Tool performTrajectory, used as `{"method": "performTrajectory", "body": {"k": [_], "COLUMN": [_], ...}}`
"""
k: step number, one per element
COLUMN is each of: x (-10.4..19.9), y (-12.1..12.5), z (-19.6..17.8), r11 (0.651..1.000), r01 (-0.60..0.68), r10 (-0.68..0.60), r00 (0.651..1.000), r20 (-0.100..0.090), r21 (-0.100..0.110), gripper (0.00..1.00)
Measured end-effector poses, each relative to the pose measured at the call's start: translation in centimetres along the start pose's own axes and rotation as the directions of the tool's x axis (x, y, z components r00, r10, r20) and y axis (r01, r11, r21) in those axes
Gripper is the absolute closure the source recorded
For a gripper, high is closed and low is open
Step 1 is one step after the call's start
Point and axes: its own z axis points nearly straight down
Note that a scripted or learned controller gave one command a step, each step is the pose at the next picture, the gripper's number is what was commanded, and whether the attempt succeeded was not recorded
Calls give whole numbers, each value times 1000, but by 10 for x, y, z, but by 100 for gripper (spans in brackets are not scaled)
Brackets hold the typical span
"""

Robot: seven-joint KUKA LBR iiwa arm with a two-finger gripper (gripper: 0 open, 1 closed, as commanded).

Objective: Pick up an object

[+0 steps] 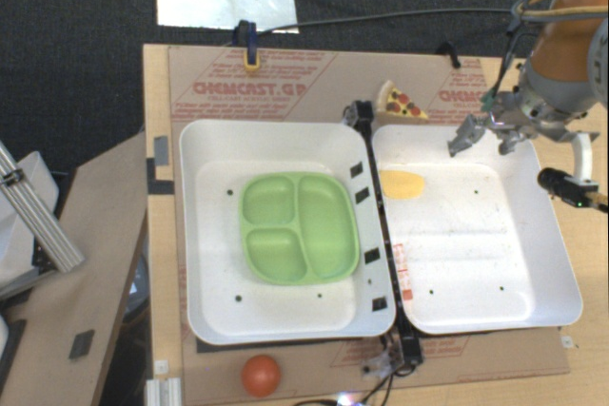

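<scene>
Camera view, L to R: orange ball (260, 375) sits on the bench outside the bins, nr the front edge. Left bin (205, 204) holds a green divided plate (299, 227). Pizza-slice toy (402, 103) lies behind the bins, on the board. Right bin (533, 271) has a yellow flat piece (402, 184) nr its back-left corner, my likely target. Gripper (486, 138) hovers over the right bin's back edge, fingers spread, nothing btwn them. I judge no pick done yet; approach, descent, grasp all left.

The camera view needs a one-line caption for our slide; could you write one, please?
Open gripper above right bin holding a yellow piece; green divided tray in left bin.
</scene>
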Motion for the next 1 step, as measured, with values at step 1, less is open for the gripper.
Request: {"method": "performTrajectory", "body": {"k": [1], "x": [-6], "y": [-2], "z": [60], "r11": [1000], "r01": [-2], "r10": [2], "r00": [1000], "r20": [0], "r21": [2], "gripper": [0]}}
